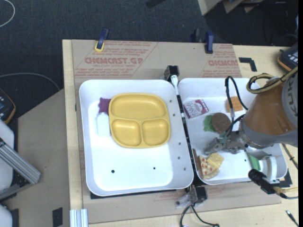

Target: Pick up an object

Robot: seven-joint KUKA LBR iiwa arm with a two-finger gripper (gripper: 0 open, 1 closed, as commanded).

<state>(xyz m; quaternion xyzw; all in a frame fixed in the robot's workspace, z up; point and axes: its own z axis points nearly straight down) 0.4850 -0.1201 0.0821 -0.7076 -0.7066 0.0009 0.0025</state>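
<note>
The arm reaches in from the right over the right bin [189, 86], and my gripper [215, 146] hangs low near the bin's front left. Its fingers point left, just above a yellow wedge-shaped toy [210, 164] with a patterned side. Behind the gripper lie a brown round object [220, 122] and a green piece [208, 124]. A red-and-white packet [195, 108] lies further back, and an orange block [233, 103] sits at the back right. Nothing shows between the fingers.
The left bin [132, 167] holds a yellow three-compartment plate [139, 119], with a purple item [104, 104] and a white bottle [102, 124] at its left. A green-and-white object [258, 163] lies under the arm at the right bin's front.
</note>
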